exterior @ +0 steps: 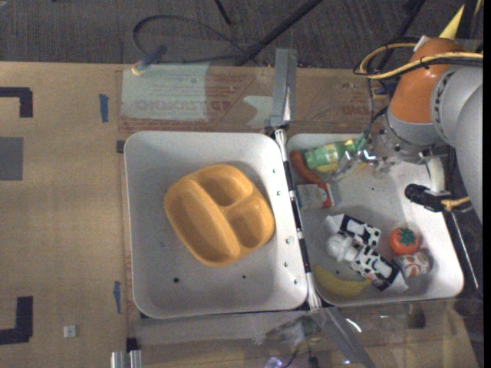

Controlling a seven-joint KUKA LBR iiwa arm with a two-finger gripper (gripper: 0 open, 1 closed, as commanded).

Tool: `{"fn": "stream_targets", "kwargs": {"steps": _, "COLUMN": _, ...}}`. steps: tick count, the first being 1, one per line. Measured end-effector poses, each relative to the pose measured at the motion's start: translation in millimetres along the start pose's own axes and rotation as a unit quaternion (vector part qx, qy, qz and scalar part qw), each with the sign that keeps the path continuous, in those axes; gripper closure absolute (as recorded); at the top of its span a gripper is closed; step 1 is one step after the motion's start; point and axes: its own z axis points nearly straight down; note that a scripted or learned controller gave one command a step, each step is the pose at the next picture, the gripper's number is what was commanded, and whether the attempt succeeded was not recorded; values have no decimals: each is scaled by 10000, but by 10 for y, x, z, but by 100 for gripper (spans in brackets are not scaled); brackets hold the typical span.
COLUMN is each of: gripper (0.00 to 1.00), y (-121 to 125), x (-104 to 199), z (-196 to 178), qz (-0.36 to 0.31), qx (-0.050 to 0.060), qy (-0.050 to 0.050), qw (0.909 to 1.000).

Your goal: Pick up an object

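While the grey arm (pixel 449 102) reached in over the far right corner of the right bin (pixel 437 232), its gripper (pixel 362 156) hung low over that bin's far wall. Whether it was wide or narrow could not be told from above, and nothing could be seen held in it.

A green bottle (pixel 326 156) lay on its side along the right bin's far wall, its end just beside the gripper; contact between the two could not be judged. A red piece (pixel 301 167) lay in the bin's far left corner, and a small packet (pixel 314 196) sat near the left wall. A black-and-white cow toy (pixel 360 250) sprawled across the bin's middle. An orange tomato-like toy (pixel 403 240) and a small can (pixel 414 264) stood close together towards the bin's near right corner. A yellow banana (pixel 337 284) lay against the near wall, partly under the cow toy.

Touching the right bin's left wall stood the left bin (pixel 149 228), and a yellow divided plate (pixel 219 213) rested in it.
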Motion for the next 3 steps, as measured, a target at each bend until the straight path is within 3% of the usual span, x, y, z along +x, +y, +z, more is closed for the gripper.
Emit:
{"fn": "stream_targets", "kwargs": {"steps": 1, "gripper": 0, "y": -991, "x": 73, "z": 0, "qz": -449, "qx": -104, "qy": -57, "qw": 9989}}
{"fn": "stream_targets", "kwargs": {"steps": 2, "gripper": 0, "y": -283, "x": -5, "z": -6, "qz": -569, "qx": -99, "qy": -57, "qw": 9983}}
{"fn": "stream_targets", "kwargs": {"steps": 3, "gripper": 0, "y": -6, "x": 258, "z": -11, "qz": -684, "qx": 15, "qy": -139, "qw": 9976}}
